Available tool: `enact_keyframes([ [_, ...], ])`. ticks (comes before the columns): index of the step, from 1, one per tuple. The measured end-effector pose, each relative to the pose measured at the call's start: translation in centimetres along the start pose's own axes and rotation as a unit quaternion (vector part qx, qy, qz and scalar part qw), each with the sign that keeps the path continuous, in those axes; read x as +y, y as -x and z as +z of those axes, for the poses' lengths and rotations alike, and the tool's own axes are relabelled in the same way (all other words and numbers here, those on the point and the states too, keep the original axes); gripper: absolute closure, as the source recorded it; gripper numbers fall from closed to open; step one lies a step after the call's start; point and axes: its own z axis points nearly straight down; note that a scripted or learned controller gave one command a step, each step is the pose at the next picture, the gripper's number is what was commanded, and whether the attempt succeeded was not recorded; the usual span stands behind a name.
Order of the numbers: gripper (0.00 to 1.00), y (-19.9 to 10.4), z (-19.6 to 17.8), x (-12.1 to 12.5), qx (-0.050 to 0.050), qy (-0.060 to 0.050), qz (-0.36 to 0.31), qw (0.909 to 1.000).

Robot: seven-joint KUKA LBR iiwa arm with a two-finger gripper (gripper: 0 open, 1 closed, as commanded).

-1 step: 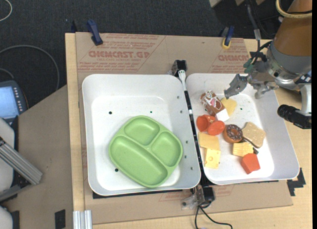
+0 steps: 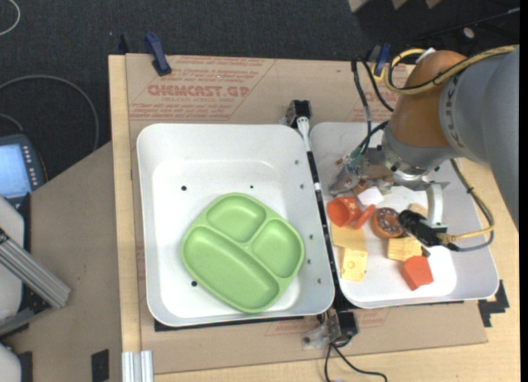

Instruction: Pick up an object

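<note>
Arm (image 2: 429,116) hides the right bin's (image 2: 470,285) far half.

A single fixed camera is mounted above the bench (image 2: 206,83) and looks down at a slant. It frames the left bin (image 2: 157,207), the right bin (image 2: 474,277), and the arm (image 2: 462,100) entering from the right.

I note a green divided plate (image 2: 242,251) lying in the left white bin (image 2: 157,157); blue clamp (image 2: 157,53) at bench's far edge.
</note>
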Motion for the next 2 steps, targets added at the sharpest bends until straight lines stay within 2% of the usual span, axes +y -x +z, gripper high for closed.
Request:
enact_keyframes([
  [1,1.00,0.1,-1.8,0.2,-0.001,0.006,0.001,1.0000],
  [2,1.00,-6.2,-11.2,-2.8,0.000,0.006,-0.002,1.0000],
])
